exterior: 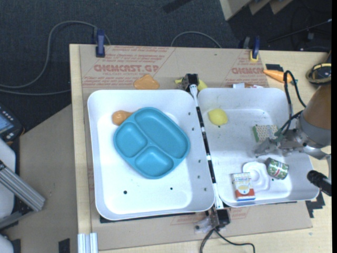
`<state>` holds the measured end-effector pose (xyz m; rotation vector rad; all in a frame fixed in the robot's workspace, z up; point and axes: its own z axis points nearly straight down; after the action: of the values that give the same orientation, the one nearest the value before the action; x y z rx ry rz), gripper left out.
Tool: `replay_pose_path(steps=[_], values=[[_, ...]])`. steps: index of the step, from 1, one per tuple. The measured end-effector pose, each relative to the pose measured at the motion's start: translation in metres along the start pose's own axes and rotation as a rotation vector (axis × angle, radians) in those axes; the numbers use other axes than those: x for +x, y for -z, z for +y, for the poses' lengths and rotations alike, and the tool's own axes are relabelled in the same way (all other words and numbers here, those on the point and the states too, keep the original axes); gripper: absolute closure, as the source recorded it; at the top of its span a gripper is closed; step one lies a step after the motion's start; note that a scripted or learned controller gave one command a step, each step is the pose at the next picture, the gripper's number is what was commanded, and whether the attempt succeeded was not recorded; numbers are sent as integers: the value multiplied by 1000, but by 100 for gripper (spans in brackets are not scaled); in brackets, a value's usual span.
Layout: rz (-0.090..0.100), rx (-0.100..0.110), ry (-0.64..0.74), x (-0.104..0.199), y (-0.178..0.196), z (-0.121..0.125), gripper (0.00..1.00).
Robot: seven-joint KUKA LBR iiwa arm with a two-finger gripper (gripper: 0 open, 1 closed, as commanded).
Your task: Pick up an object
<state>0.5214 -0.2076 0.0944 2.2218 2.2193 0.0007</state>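
Gripper (269, 144) of the grey arm is sitting low in the right-hand shallow white bin (231, 96), right of frame centre, its dark metal parts spreading over the bin floor. Whether it is set wide or narrow cannot be told at this angle; nothing is showing between its tips, so no hold is being claimed.

Candidate objects are lying close by. A small green-and-white patterned packet (261, 132) is resting just left of and above the tips. A crumpled green-and-silver wrapper (277, 168) is lying just below them, beside a white cup-like piece (256, 172). A small white carton with red and yellow print (243, 186) is sitting near the lower edge of the bin, and a yellow lemon-shaped object (217, 116) is lying apart at upper left of that bin. Judging by position, the arm is working toward the packet or the wrapper.

Room is tighter at lower right, where objects are crowding the bin wall; the middle of the bin is offering the most open floor. The left-hand white bin (105, 183) is holding a blue three-compartment plastic tray (151, 141) with a small orange object (120, 117) at its upper-left edge, well apart from the arm.
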Motion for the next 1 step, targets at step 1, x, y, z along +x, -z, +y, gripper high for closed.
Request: replay_pose_path(steps=[1], values=[[4,6,1,36,-11,-44,0]])
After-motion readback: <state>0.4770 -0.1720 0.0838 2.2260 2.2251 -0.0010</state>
